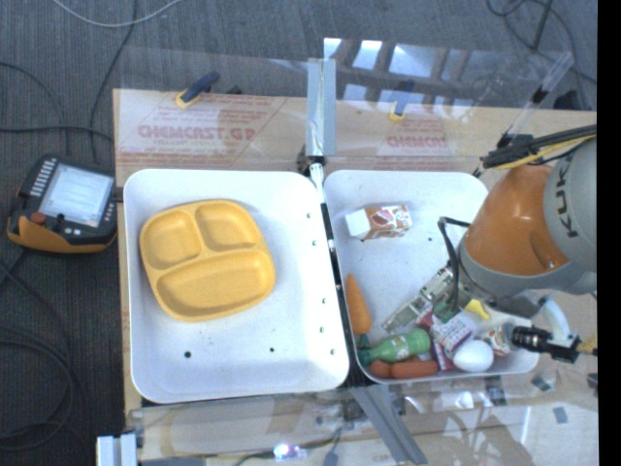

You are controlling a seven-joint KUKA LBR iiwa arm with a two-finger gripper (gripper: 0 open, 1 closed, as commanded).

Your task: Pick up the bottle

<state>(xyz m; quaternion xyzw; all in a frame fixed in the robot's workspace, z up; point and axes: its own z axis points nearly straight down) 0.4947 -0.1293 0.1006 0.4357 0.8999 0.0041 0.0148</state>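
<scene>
- Camera view: the green bottle (400, 344) is being left lying on its side at the front edge of the right bin (408, 190), beside an orange carrot (358, 305) and just above a red sausage (406, 368).
- The hand (424, 304) is being held low over the bin, just above the bottle; its state cannot be told.
- A yellow tray (207, 257) is being kept in the left bin (175, 362).
- The pickup is judged not yet done; grasping and lifting are remaining.

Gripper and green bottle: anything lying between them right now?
Camera view: nothing. The gripper hangs just above the green bottle; bare bin floor between. A red-and-white packet lies beside, right.
</scene>
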